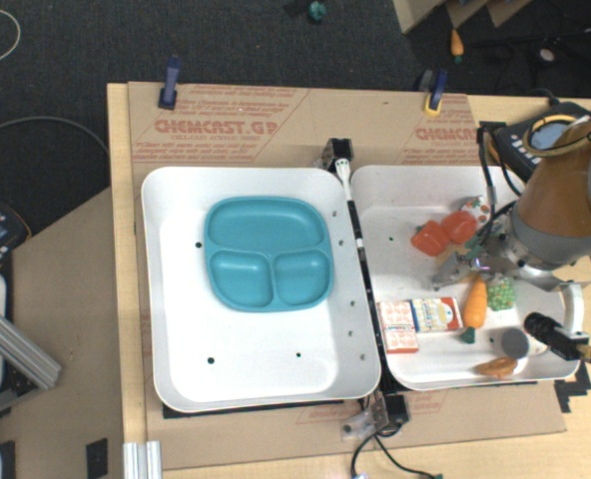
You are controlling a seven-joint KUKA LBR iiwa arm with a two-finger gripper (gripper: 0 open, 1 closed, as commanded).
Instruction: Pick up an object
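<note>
- Where the right bin holds its clutter, an orange carrot-shaped toy with a green tip lies just beside the gripper, which is low among the objects
- whether anything sits in the claw cannot be told, since the wrist hides it
- two red pieces lie close together to the gripper's left, near a green leafy piece
- a small printed carton lies left of the carrot
- a brown item rests at the bin's near rim
- the left bin holds a teal three-compartment plate
- the grey arm reaches in from the right
</note>
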